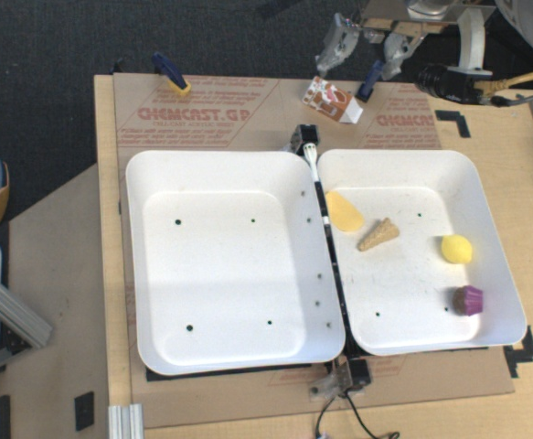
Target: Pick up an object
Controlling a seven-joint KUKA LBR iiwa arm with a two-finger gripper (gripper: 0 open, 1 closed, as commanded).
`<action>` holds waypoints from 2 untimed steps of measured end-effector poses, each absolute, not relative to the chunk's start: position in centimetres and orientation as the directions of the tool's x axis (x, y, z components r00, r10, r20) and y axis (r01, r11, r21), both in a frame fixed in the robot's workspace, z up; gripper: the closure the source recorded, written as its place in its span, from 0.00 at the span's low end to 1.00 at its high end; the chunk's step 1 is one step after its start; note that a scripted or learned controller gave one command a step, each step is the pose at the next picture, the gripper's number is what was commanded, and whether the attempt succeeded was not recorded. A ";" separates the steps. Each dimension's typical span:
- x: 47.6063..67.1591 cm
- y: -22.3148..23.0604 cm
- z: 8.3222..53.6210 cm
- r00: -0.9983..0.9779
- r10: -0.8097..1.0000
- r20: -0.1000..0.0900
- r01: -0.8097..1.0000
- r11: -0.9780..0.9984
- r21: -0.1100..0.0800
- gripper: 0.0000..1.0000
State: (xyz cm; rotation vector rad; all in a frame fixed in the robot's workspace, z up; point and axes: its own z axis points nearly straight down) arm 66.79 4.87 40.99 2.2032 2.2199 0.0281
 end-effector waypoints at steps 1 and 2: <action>66.6 10.3 51.0 -0.008 1.000 0.003 1.000 0.007 0.016 0.00; 66.7 10.0 51.3 -0.002 1.000 -0.001 1.000 0.002 0.007 1.00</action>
